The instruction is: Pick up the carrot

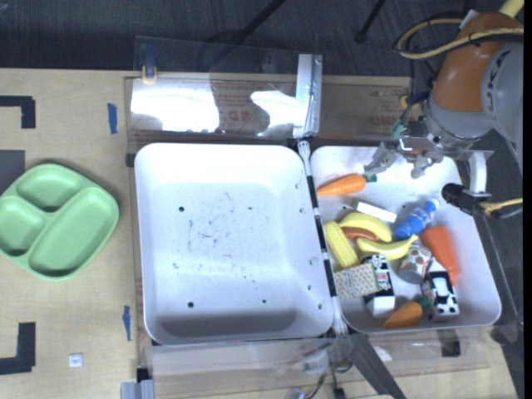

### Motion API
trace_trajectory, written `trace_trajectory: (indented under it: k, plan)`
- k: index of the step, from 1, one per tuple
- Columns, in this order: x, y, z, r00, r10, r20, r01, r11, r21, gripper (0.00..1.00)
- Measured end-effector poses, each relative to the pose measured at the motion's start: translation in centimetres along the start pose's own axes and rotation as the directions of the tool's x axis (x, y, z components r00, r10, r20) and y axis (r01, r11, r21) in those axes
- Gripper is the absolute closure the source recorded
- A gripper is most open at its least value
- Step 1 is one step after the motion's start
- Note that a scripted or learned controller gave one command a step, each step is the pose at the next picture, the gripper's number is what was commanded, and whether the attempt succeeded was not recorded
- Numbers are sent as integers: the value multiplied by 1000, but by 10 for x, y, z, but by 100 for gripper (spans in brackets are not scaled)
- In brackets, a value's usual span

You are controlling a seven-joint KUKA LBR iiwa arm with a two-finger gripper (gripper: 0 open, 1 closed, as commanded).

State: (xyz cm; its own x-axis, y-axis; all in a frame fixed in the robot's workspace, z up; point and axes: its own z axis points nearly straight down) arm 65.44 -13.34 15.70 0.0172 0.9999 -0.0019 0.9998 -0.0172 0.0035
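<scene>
Nearest the camera, at the front edge of the right bin [490, 293], lies a small orange carrot piece [405, 312] beside a black-and-white toy [443, 296]. Another carrot [341, 185] lies near the bin's back left corner, pointing toward the divider. Just right of it and slightly behind, the gripper [404, 156] hangs over the bin's back edge with its jaws spread apart, holding nothing and touching nothing. Its left fingertip [371, 169] sits just beside the carrot's thick end. A banana [374, 231] lies mid-bin
</scene>
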Motion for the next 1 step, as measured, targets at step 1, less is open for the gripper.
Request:
trace_trajectory:
  k: [1]
  plan:
    - [41,5,40,973,-229,-4,229,973,3,0]
